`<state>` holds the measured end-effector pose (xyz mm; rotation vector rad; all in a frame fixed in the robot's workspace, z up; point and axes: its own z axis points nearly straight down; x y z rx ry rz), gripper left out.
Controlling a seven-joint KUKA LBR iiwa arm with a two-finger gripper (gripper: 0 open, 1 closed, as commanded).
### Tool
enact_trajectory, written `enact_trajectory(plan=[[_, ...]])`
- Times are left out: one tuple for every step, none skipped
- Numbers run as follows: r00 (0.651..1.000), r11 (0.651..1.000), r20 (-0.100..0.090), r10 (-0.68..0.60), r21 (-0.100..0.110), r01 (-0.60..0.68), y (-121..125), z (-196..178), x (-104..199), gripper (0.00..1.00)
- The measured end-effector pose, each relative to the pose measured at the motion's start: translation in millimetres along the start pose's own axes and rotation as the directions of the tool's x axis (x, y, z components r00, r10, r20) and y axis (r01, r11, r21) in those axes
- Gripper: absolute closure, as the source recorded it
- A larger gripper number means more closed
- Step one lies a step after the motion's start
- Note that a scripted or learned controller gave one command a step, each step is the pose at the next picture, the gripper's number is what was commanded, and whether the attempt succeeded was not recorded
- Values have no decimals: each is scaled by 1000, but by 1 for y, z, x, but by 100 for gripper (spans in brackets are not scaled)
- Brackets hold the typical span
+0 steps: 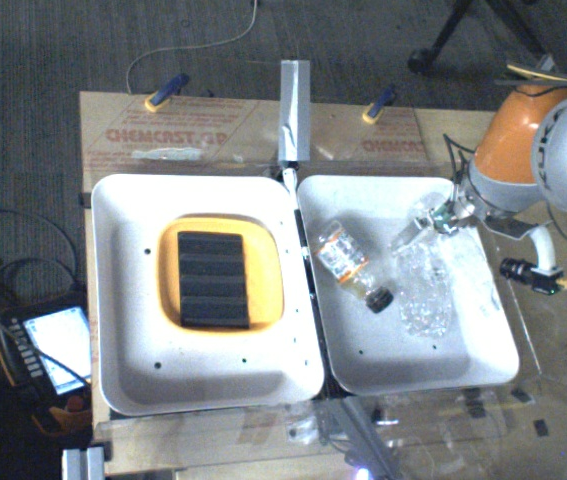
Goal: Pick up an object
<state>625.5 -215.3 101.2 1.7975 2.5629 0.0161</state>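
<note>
In the right bin [483, 358] a small clear bottle [348, 263] with a black cap lies tilted left of centre. A crumpled clear plastic piece [425, 293] lies to its right and stretches up toward the far right corner. My gripper [443, 218] sits low over that corner, at the upper end of the clear plastic; whether it touches the plastic is unclear. The orange-banded arm [513, 153] comes in from the right. The left bin [123, 348] holds a yellow tray-like object with a black ridged insert [213, 278].
A metal post [294, 108] stands behind the seam between the bins. Two blue-and-yellow clamps [166, 91] pin the brown board at the back. A black cable fitting [533, 273] hangs by the right bin's outer rim. A tablet [53, 348] lies on the floor at left.
</note>
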Motion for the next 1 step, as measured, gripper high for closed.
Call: enact_trajectory(plan=[[1000,1000,-3,9,14,-9,27,-70,81,100]])
